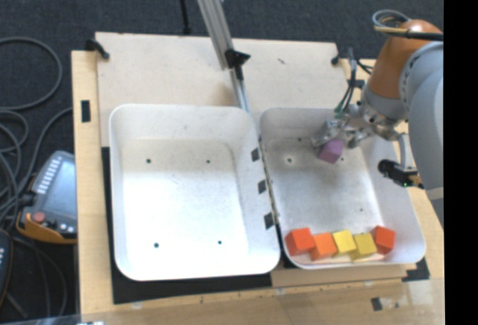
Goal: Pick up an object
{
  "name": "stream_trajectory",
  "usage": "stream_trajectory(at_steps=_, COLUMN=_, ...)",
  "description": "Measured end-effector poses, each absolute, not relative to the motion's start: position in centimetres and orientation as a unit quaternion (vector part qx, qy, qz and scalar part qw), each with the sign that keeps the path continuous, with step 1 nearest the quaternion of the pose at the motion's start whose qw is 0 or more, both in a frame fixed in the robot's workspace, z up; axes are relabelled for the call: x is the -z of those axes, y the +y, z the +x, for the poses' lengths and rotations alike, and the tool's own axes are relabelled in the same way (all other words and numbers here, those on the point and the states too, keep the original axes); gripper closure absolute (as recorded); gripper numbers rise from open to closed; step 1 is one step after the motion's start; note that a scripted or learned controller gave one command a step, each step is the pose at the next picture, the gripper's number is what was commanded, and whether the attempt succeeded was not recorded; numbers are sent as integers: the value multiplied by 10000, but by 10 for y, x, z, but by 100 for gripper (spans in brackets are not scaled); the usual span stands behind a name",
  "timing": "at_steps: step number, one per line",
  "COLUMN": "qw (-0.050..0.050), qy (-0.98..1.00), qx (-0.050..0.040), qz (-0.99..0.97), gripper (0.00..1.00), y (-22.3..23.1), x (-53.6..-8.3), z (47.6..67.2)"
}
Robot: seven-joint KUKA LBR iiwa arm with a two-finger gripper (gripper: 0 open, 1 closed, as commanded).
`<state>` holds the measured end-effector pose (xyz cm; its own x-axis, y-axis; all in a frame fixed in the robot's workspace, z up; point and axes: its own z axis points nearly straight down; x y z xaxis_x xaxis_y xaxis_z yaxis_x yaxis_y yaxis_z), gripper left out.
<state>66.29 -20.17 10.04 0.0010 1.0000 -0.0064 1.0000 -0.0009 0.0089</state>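
**Purple block up in the claw over the right bin**

From the overhead camera: the grey arm (418, 92) with its orange band comes in from the right, and its claw (334, 138) hangs over the far part of the right bin (388, 189). The claw is closed around a purple block (331, 150), which sits tilted between the fingers, above the bin floor. Down along the near wall of that same bin runs a row of blocks touching one another: an orange block (299, 240), a second orange block (323, 245), two yellow blocks (354, 243), and a red-orange block (384, 238) at the right end. The left bin (123, 166) lies just beside it on the surface (164, 69), rims touching.
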Motion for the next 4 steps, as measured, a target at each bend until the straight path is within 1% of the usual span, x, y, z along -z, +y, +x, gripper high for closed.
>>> stream_trajectory(at_steps=1, qw=1, qy=7088, qx=2, qz=7054, gripper=0, y=-158, x=-97, z=630)
stream_trajectory(at_steps=2, qw=23, qy=7086, qx=-12, qz=7056, gripper=0, y=-148, x=-98, z=668)
stream_trajectory(at_steps=3, qw=34, qy=7104, qx=6, qz=7038, gripper=100, y=-150, x=-109, z=667)
stream_trajectory(at_steps=4, qw=41, qy=7094, qx=-20, qz=7048, gripper=100, y=-83, x=-101, z=676)
